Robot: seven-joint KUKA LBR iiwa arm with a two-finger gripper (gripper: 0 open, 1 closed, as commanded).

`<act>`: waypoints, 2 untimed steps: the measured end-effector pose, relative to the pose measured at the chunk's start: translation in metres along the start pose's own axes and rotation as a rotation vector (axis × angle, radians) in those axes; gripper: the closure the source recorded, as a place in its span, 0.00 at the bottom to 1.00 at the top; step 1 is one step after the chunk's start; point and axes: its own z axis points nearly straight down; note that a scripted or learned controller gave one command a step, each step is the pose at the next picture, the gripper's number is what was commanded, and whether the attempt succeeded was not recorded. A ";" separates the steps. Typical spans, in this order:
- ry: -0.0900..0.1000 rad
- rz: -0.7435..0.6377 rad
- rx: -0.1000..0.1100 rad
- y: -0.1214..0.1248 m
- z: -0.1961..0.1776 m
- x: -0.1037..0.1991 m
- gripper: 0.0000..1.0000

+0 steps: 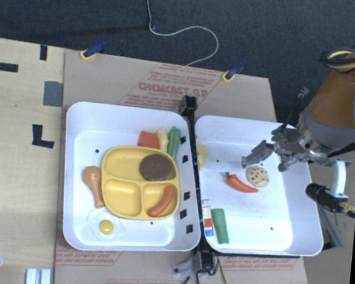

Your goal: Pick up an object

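Note:
In the right bin lie a round cookie, a red chili pepper just left of it, and a green block near the front left corner. My gripper hangs over the right bin, just above and behind the cookie. Its two dark fingers are spread apart with nothing between them. The left finger points toward the bin's middle; the right finger is beside the cookie's far right.
The left bin holds a yellow divided plate with a brown patty and a sausage, plus a drumstick, an egg piece and vegetables behind. A pale piece lies by the divider.

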 end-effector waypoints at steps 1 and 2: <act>-0.002 -0.003 -0.013 0.003 -0.007 0.000 0.00; -0.001 -0.003 -0.008 0.001 0.057 0.000 0.00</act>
